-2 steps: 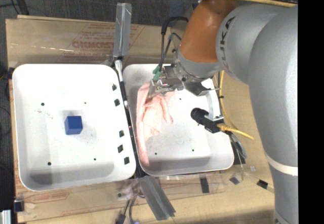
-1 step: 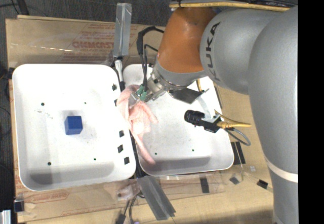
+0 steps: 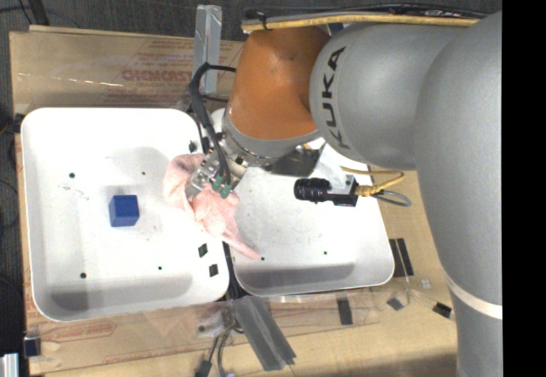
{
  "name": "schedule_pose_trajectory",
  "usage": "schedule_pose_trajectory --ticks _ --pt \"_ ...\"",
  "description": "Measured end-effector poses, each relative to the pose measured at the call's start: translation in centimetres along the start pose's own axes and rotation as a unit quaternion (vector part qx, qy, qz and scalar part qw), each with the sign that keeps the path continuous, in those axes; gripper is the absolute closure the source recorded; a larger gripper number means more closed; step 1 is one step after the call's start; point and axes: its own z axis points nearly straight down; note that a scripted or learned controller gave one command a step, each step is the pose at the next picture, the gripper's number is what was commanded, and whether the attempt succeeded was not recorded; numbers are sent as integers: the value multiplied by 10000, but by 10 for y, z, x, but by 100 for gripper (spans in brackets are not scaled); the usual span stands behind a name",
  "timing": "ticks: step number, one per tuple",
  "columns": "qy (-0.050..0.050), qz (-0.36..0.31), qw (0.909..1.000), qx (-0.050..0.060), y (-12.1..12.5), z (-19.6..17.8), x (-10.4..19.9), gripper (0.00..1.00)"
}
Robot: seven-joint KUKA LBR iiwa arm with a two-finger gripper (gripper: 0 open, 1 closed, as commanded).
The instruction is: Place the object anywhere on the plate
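Crumpled pink cloth (image 3: 207, 196) drapes across both bins' smooth white rims.

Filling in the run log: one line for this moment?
arm: above bin divide | gripper: at pink cloth, grasp unclear | blue cube: left bin

Bins and clutter on the surface

Two white bins (image 3: 51, 196) sat side by side on the brown surface (image 3: 102, 60). Black tape strips (image 3: 401, 256) lay near the right bin, a grey bracket (image 3: 260, 333) below them.

A robotics lab: KUKA arm (image 3: 375, 94) over two white bins (image 3: 51, 196) (taped cardboard-covered bench (image 3: 102, 60)).
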Motion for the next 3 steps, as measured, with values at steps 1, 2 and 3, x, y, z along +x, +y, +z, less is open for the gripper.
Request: schedule_pose_trajectory --ticks 1,2,3 --pt "-25 -2000 9798 -16 33 -17 37 100" --pt "-26 -3208 9471 -15 67 -18 75 100" --pt "-29 -3206 9472 -15 67 -18 74 0"
